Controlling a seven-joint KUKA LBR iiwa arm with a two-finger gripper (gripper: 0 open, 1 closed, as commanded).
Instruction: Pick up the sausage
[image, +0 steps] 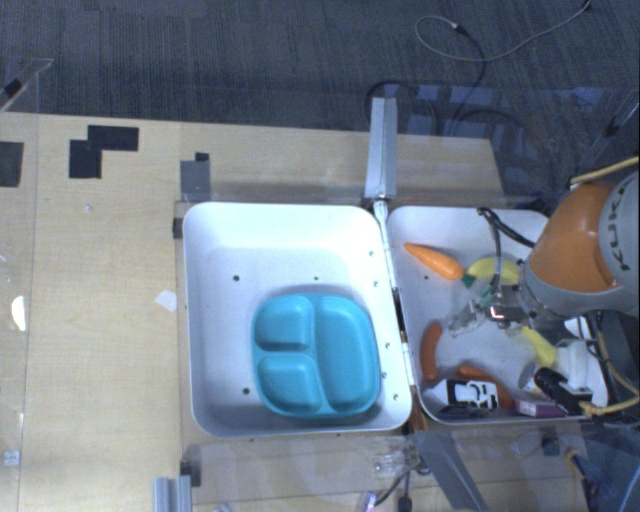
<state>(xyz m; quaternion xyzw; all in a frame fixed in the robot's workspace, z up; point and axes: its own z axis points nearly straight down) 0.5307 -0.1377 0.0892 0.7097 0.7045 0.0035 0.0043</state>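
Note:
The sausage (430, 351) is a reddish-brown link lying lengthwise near the left wall of the right bin (455, 225). My gripper (489, 312) hangs over the middle of that bin, to the right of the sausage and slightly behind it, apart from it. The grey arm with its orange band (580, 245) reaches in from the right and covers part of the bin's right side. Nothing can be seen held in the gripper.
An orange carrot (433, 261) lies at the back of the right bin, with yellow pieces (497, 269) (540, 346) near the gripper. A black-and-white item (472, 393) and a purple one (541, 408) sit at the front. The left bin holds a blue divided tray (315, 354).

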